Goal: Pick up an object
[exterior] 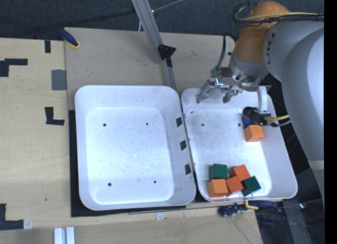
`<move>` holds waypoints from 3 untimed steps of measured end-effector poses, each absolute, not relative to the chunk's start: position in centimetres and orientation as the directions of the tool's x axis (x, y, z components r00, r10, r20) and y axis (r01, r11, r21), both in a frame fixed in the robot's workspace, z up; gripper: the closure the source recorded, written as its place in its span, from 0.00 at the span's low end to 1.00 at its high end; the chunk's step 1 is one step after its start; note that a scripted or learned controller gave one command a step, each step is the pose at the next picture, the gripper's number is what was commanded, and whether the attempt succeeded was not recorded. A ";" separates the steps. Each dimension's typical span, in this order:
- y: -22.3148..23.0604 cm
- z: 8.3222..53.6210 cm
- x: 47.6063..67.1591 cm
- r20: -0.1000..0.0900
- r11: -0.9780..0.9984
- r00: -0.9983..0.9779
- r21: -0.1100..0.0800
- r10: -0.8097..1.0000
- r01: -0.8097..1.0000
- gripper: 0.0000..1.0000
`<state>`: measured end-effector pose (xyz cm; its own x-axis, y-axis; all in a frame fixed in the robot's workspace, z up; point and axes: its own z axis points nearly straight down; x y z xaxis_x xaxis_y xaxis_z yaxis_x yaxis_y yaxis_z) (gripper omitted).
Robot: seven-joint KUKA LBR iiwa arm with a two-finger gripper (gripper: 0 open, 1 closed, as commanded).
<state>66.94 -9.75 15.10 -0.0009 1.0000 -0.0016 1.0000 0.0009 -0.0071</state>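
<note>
My gripper (215, 96) hangs over the far rim of the right bin (221, 138), open, its fingers spread with nothing between them. An orange block (254, 133) lies alone near the bin's right wall, to the right of the gripper and nearer the camera. At the bin's near end sits a cluster: a green block (218, 171), an orange block (241, 172), another orange block (217, 186) and a dark green block (251, 184), packed close together.
The left bin (126, 148) stands beside the right one, their rims touching. A slanted metal rail (150, 22) runs down to the bins' far junction. The arm's grey body (300, 64) takes up the right side.
</note>
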 end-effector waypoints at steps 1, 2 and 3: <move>-9.7 9.6 66.8 -0.001 0.002 -0.002 -0.007 1.000 1.000 0.00; -9.6 11.0 66.9 0.000 0.004 -0.004 -0.002 1.000 1.000 1.00; -9.3 15.3 66.8 0.000 0.002 -0.002 0.003 1.000 1.000 1.00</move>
<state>66.80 -9.27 15.33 -0.0024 1.0000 0.0003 1.0000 0.0024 0.0032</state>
